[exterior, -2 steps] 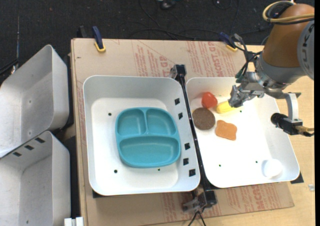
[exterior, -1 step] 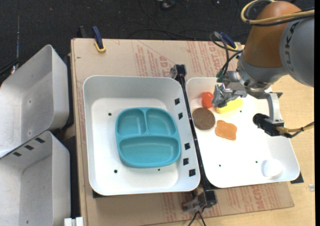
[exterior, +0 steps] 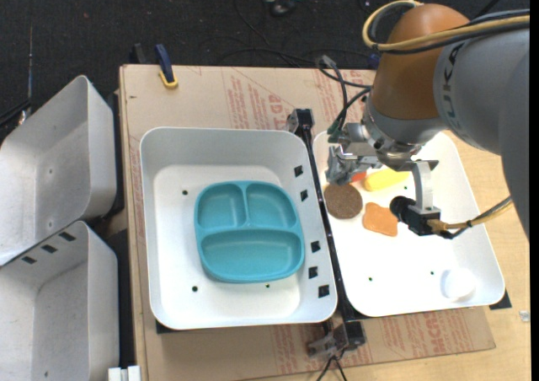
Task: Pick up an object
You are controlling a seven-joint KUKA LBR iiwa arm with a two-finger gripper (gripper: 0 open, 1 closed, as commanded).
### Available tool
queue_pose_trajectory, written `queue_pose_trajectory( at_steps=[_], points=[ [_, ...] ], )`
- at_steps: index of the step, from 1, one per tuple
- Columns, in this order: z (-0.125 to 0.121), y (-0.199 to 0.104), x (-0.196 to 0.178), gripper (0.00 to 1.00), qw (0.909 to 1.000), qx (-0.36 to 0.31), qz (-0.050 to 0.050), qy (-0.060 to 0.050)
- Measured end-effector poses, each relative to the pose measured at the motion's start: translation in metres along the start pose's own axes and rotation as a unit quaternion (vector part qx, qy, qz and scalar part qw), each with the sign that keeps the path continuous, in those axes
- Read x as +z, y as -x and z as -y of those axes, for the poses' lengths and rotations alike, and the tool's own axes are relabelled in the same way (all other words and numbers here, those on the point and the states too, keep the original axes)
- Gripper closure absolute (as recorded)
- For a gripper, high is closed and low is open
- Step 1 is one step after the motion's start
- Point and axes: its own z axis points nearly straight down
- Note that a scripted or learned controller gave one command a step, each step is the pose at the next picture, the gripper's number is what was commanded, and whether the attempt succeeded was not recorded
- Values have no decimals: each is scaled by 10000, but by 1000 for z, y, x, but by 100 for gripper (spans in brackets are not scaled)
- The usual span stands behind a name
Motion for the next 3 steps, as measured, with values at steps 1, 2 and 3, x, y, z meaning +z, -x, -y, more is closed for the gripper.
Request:
queue_pose_trajectory(
  at_steps=[1,2,3],
  points=[
    [-10,-51,-3,100,10000,1,1,11],
    [-10,-102,-14,100,10000,3,2,8],
    [-10,-98,-13,0,10000,29,11,1]
  ],
)
